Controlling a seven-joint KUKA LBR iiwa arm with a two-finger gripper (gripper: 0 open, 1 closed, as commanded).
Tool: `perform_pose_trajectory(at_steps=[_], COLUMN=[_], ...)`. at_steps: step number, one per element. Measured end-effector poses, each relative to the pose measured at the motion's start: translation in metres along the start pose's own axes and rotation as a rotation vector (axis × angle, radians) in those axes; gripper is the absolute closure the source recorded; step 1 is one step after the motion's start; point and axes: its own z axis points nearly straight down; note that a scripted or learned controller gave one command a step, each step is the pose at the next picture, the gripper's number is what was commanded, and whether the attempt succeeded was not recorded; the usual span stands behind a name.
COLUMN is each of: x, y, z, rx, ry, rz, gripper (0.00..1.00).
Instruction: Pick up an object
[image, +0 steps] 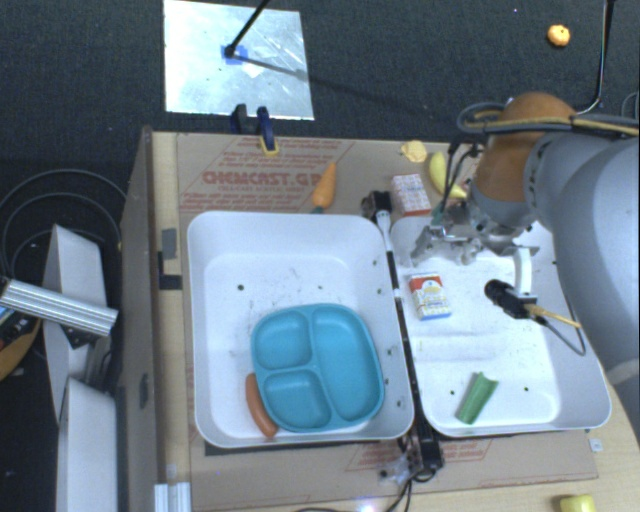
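Gripper (452, 243): we see it low over the right bin's (575, 400) far end, and cannot tell its state. We judge the small red-and-white box (430, 296) just beside it likeliest; descending off-centre could nudge it away.
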Motion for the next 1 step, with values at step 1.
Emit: perform_pose_trajectory(at_steps=[1], x=[0.0046], y=[0.0000], z=[0.0003], rx=[0.001], ry=[0.000], rz=[-0.003], gripper=[0.00])
